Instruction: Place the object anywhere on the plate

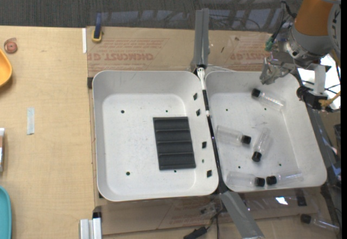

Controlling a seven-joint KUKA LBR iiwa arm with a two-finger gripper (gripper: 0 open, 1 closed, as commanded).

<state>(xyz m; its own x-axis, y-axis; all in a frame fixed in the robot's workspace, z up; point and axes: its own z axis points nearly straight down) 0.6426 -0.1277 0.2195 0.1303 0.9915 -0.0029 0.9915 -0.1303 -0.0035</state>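
Gripper (269, 75) above right bin's (303, 178) far edge; finger spread unclear.
Nearest vial (267, 97) lies just below it; black plate (174, 143) sits in left bin (108, 178).

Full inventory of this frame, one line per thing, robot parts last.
Clear plastic vials with black caps: five, lying loose in the right bin, one near the top, two mid-bin, two at the bottom edge.
Black ribbed rectangular plate: one, flat in the middle of the left bin.
Shallow white bins: two, side by side on the bench.
Brown cardboard sheet: one, under the bins.
Orange dish edge: one, far left on the wooden table.
Teal object corner: one, bottom left.
Gripper: one, grey, above the right bin's top edge.
Arm's orange band: one, top right.
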